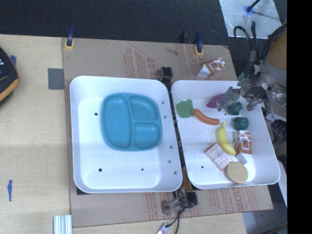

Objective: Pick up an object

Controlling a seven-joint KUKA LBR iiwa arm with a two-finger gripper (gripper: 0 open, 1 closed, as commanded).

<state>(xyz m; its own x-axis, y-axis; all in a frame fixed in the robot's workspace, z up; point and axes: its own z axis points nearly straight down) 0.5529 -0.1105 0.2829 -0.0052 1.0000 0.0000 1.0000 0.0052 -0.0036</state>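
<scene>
— White plastic, both bins. The left bin has a blue tray with three compartments lying near its middle, nothing on it. All the loose items lie in the right bin.

— Where is the gripper?

— Over the right bin's far right corner, low, with a purple piece just beside it toward the bin's middle and a dark green piece right at it. From this slanted view above I can't tell whether the fingers are apart or closed, or whether anything sits between them.

— So which thing would it take?

— My guess is the purple or the dark green piece, since they're closest. Another dark green lump lies a little nearer the front. Along the far edge sit a green leaf and an orange sausage. A banana, two small packets and a tan disc crowd the front right area.

— How should it go about it?

— I'd say straddle one piece only. The purple and green ones lie nearly touching, so a wide approach could nudge both. Come straight down, close on the narrower side, and lift clear of the wall. The bench's right edge is close, so there's little room to swing.
</scene>
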